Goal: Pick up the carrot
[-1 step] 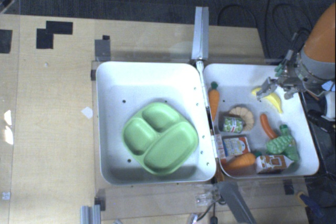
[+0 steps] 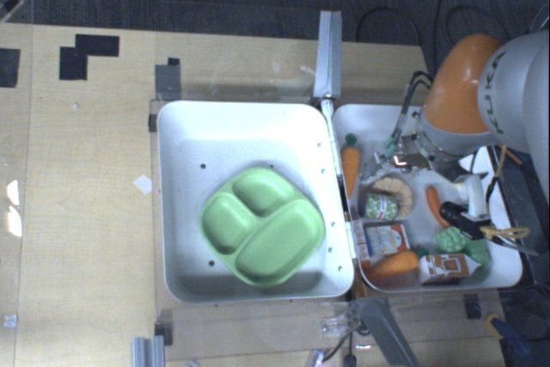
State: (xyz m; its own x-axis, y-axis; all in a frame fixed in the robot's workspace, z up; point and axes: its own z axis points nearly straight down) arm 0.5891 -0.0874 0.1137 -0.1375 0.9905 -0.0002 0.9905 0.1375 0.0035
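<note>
Orange carrot (image 2: 350, 170) upright in view, green end up (right bin (image 2: 507, 275)).

Orange carrot (image 2: 350, 168), green divided plate (image 2: 263, 225), white bins (image 2: 176, 211)

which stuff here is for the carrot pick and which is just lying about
For the job: carrot by the right bin's left wall; gripper hovering beside it.

Just lying about: green plate in the left bin; small cartons, brown box, round packet.
</note>
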